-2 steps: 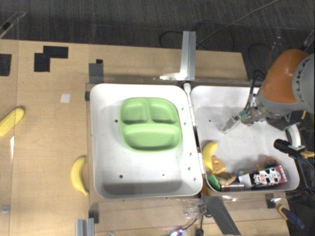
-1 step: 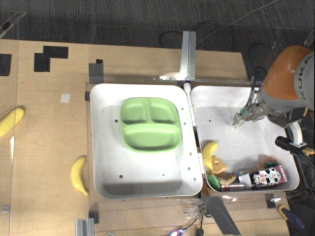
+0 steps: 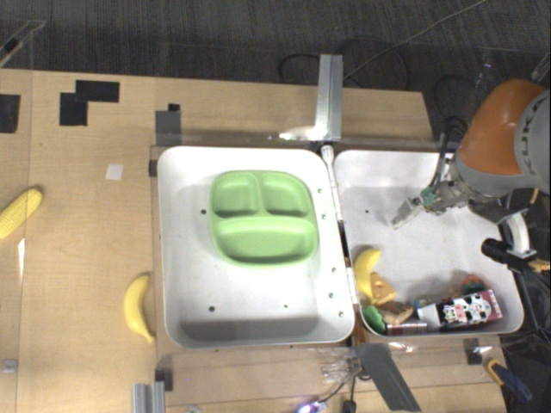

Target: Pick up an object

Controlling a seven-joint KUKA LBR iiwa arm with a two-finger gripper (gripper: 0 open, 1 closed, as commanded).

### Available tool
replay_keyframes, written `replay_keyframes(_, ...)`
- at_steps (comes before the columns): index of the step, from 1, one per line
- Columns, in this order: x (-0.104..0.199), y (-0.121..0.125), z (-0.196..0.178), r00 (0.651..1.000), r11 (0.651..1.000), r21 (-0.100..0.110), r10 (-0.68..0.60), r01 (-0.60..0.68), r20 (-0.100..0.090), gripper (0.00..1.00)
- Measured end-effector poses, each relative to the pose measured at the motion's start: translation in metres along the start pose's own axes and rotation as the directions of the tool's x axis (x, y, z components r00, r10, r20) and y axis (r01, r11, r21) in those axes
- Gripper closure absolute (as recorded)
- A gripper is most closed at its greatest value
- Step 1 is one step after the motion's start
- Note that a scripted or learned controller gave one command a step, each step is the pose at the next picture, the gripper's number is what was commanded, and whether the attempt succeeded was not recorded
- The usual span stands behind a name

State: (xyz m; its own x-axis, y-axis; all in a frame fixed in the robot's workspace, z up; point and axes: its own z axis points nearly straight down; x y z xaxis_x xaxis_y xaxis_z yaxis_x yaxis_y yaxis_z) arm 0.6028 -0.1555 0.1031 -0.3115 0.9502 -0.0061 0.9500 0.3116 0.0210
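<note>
The arm (image 3: 508, 140), grey with an orange band, reached in over the right-hand bin (image 3: 379, 175), and its hand (image 3: 411, 211) hung above the bare white floor in the upper half of that bin. One slim finger (image 3: 405, 213) slanted down and to the left; whether the hand stood wide or narrow could not be told, and nothing showed between its fingers. The things to pick lay below the hand along the near wall of the same bin: a yellow banana-shaped toy (image 3: 366, 267) down and to its left, a green piece (image 3: 374, 320) in the corner under that, and a small printed box (image 3: 469, 309) down and to its right, with a clutter of small items between them. To the left of the hand, past the wall between the bins, a green sectioned plate (image 3: 262, 216) lay in the left bin (image 3: 181, 231). Far to the left, on the wooden desk (image 3: 77, 231), lay a yellow banana (image 3: 138, 305) and a corn cob (image 3: 19, 213)
</note>
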Motion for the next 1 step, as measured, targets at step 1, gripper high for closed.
replay_keyframes(1,0.0542,0.0266,0.0129,0.979,0.979,0.007,-0.203,0.203,-0.003,0.00)
